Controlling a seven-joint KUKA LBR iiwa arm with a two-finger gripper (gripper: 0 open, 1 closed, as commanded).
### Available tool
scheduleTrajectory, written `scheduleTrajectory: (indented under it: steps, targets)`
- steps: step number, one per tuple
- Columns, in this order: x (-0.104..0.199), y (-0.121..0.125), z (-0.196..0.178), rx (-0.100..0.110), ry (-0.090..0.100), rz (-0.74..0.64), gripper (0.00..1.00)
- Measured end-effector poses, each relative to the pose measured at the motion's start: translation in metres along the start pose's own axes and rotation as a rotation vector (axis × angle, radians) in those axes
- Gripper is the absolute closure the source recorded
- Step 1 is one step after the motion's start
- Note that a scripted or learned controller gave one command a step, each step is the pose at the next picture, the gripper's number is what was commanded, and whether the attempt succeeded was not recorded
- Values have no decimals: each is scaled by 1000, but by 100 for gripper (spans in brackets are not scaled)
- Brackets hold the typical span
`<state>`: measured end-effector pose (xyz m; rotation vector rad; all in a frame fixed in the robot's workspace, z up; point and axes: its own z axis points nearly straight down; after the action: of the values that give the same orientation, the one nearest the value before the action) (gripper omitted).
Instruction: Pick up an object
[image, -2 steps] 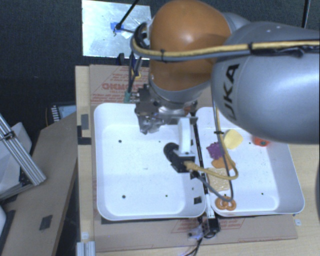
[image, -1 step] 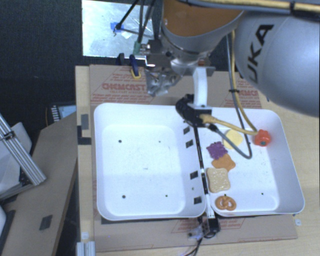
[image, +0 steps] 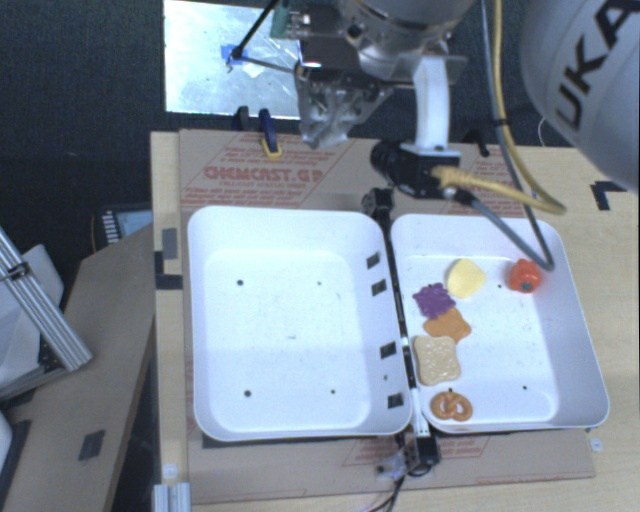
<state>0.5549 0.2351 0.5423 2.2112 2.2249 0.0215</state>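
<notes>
While it hangs above the bins' (image: 300, 225) far edge, the end effector (image: 325, 125) holds nothing visible; its opening cannot be told.

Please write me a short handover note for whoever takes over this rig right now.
Claw: raised above the bench behind the bins, nothing visible in it; open or shut cannot be told.
Right bin: yellow piece, orange-red piece, purple piece, orange piece, toast slice, pretzel.
Done: no pick yet, by the look of it.
Left: choose an object, descend, grasp, lift.
</notes>
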Motion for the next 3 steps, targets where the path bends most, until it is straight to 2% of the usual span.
scheduleTrajectory:
  steps: [1,2,3]
  targets:
    - [-65,-51,5,11,-6,10,100]
    - [-15,-63,114,21,-9,-2,100]
    - [1,-69,9,1,1,0,100]
